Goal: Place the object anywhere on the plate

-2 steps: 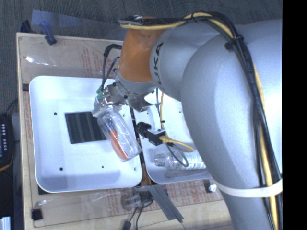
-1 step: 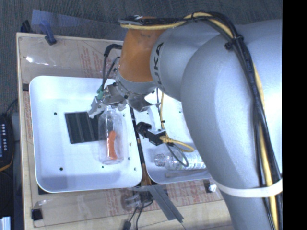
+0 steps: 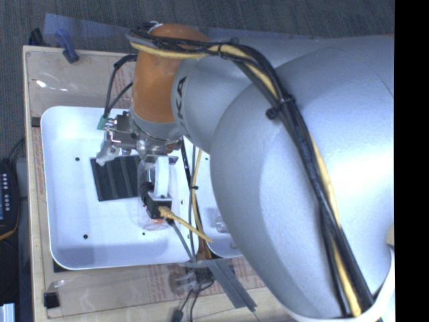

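we see 1 black ribbed slab (image 3: 116,178), rectangular, dark with parallel ridges, lying flat on the floor of the left white bin (image 3: 60,180), its upper edge just under the gripper (image 3: 123,149), not visibly clamped, we can't tell whether the gripper is spread or closed

KUKA arm (image 3: 295,180): a broad, rounded shell of pale grey narrows above the gripper (image 3: 115,145) to an orange band (image 3: 157,79). A bundle of black and yellow cables (image 3: 298,129), cinched by a black tie (image 3: 273,109), runs along the grey casing and loops over the band. The gripper's body is bare silver metal, with thin black wires (image 3: 115,86) beside it.
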You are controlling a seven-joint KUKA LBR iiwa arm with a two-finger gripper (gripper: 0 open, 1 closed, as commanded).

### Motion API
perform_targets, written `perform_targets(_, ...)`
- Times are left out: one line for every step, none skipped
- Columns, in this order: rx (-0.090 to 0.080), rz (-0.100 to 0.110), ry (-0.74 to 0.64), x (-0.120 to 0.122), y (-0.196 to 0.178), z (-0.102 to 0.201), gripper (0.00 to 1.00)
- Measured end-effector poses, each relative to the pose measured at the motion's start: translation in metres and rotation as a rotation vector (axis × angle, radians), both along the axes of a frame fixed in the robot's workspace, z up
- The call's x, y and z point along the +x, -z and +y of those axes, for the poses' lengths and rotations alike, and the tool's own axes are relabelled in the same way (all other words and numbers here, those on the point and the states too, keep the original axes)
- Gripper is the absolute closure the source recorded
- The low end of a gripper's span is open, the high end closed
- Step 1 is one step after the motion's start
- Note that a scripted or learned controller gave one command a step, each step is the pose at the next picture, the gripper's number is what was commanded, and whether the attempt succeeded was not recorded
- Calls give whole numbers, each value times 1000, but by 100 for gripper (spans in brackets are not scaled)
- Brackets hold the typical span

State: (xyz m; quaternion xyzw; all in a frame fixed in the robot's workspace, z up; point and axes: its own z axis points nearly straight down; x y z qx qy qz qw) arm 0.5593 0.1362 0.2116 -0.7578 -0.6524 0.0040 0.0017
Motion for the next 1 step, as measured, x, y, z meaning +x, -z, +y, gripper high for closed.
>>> perform_targets(0, 2, -29, 44, 22, 14, 0)
